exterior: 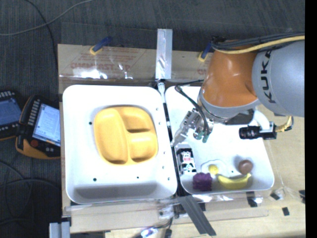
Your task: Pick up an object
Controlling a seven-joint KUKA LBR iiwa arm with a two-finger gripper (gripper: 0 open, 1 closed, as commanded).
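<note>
My arm (257,78) enters from the right of the camera view. Its grey body and orange band cover the upper part of the right bin (257,148).

The worktop (44,182) carries two shallow white bins side by side. A strip of clear plastic sheet (106,61) lies along their far edge, held by two yellow-and-blue clamps.

The left bin (79,133) holds one yellow divided tray (126,134), lying flat near the bin's middle, with three compartments facing up.

The right bin holds the small items, all grouped at its near end. A banana (234,181) lies along the near wall. A brown round object (244,166) sits just beside the banana's right end. A purple object (202,181) sits just beside the banana's left end. A small black-and-white item (186,161) lies against the bin's left wall, near the purple object. A small white-and-yellow piece (213,167) lies between the purple object and the brown round object.

My jaws (192,128) hang at the left side of the right bin, tilted toward the wall between the bins. They are above the black-and-white item and apart from every object. Nothing lies between them. Whether they are released or clenched I cannot tell, since the fingers are too small and cluttered to read.

A handheld controller (37,128) lies on the floor left of the worktop.
</note>
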